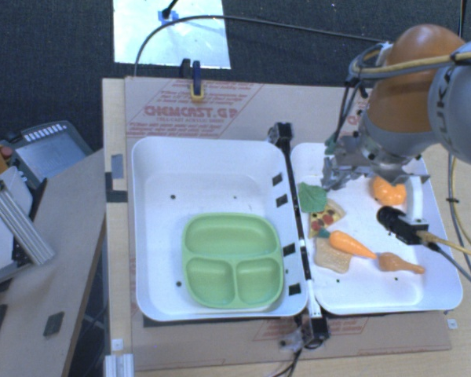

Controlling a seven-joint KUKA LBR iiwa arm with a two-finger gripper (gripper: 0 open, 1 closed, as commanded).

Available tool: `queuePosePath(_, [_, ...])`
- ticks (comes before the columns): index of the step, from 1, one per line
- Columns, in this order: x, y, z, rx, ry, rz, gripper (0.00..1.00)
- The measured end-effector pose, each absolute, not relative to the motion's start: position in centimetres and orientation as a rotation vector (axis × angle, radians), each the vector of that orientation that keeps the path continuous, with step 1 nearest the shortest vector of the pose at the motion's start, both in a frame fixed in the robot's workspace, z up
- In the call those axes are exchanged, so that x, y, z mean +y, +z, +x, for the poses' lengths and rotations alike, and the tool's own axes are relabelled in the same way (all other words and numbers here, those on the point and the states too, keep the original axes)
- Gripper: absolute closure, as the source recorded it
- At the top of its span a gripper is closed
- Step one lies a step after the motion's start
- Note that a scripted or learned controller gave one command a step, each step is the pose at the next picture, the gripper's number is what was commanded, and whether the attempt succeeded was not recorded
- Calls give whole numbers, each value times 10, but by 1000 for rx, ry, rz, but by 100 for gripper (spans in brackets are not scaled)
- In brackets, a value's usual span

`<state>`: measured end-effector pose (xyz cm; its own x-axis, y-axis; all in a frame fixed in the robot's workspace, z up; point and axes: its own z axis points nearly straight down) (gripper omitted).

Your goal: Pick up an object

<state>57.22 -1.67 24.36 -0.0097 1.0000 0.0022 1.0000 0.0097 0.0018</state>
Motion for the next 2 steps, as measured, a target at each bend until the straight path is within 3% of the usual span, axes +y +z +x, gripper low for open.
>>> queuePosePath(1, [27, 239, 555, -2231, -2, -2210, 100])
queuePosePath(2, [77, 240, 553, -2232, -4, -2210, 100])
